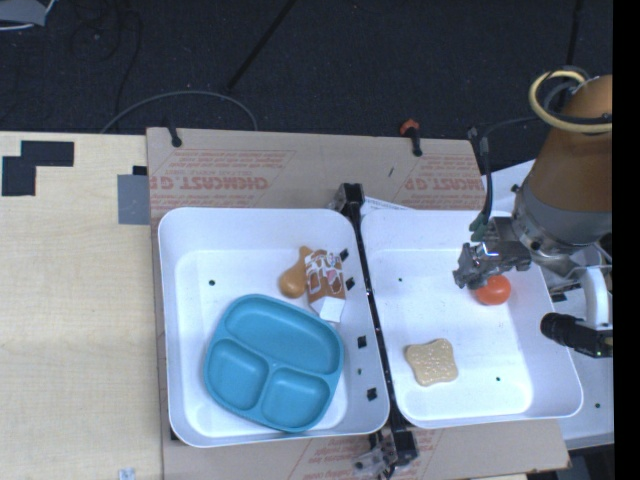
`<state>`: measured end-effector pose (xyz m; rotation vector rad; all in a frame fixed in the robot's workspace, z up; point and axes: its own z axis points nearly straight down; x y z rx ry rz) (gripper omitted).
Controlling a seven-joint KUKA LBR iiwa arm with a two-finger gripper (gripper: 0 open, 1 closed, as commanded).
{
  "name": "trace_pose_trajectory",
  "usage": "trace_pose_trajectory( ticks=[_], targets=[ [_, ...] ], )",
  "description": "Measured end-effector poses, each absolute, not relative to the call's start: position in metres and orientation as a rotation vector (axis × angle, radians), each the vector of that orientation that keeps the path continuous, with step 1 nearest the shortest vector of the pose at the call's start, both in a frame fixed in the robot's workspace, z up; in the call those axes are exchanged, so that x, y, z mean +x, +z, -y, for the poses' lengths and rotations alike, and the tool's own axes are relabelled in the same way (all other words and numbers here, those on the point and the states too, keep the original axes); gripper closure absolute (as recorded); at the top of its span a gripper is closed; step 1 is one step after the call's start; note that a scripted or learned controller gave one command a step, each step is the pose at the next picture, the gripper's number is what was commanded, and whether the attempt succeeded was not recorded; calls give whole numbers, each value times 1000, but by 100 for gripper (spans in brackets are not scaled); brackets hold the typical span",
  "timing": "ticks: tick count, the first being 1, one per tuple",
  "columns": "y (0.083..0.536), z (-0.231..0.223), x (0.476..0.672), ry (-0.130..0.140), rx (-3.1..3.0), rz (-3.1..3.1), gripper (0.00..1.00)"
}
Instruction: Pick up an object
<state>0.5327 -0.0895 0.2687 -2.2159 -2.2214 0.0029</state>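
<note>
Glossy blue plastic tray, smooth white plastic bins, matt cardboard beneath.

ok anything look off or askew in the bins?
Nothing spilled or broken. The blue tray in the left bin sits rotated, one corner against the brown toy. In the right bin, the end effector is right by the red ball; the cookie lies flat.
</note>
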Motion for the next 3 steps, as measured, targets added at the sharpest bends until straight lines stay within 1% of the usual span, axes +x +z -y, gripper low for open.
trace_pose_trajectory(
  ticks=[1,2,3],
  targets=[
    [252,32,530,3,-2213,2223,100],
    [248,-11,522,4,-2214,2222,100],
    [248,-69,525,3,-2213,2225,100]
  ],
)
